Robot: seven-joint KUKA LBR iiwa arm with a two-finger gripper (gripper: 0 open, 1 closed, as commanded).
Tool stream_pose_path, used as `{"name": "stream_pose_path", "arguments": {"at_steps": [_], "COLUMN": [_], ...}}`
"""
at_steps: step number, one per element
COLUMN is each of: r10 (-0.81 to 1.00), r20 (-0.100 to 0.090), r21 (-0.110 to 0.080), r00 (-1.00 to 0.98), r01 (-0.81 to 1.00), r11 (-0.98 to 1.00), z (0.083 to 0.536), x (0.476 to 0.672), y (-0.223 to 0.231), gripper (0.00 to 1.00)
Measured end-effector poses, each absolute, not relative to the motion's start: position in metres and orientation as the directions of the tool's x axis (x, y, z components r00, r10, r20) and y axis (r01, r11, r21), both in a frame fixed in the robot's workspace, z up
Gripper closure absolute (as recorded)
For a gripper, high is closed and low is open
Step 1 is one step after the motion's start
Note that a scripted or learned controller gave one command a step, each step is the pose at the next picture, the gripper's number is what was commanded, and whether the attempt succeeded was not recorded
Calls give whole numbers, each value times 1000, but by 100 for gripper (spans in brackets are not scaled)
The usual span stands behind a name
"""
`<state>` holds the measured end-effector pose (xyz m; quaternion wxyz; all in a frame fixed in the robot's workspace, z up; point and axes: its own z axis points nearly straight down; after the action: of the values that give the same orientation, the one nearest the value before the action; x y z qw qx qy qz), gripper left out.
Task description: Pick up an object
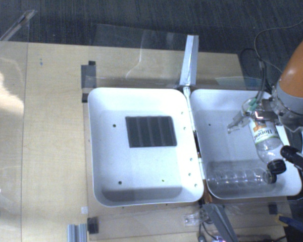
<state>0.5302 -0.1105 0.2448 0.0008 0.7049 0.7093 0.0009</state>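
Observation:
A clear plastic bottle with a white label [264, 134] lies in the right bin [217, 110], its neck pointing to the back left. A second clear bottle [237, 176] with a black cap lies along that bin's front wall. My gripper [249, 114] hangs over the neck end of the labelled bottle, under the grey wrist and orange band [298, 69]. Glare and clear plastic blur the gripper tips, and I cannot see whether anything is held. A dark grey ridged rectangle [150, 131] lies flat in the middle of the left bin [106, 175].
A metal divider post [188, 64] rises behind the seam between the bins. Black cables [265, 49] loop at the back right by the arm. Clear acrylic panels edge the wooden bench [40, 135] on the left and at the back.

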Motion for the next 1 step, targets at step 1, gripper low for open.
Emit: {"name": "stream_pose_path", "arguments": {"at_steps": [1], "r10": [996], "r20": [0], "r21": [1], "r00": [94], "r01": [996], "r11": [-94], "z": [169], "x": [573], "y": [-177], "gripper": [0]}}
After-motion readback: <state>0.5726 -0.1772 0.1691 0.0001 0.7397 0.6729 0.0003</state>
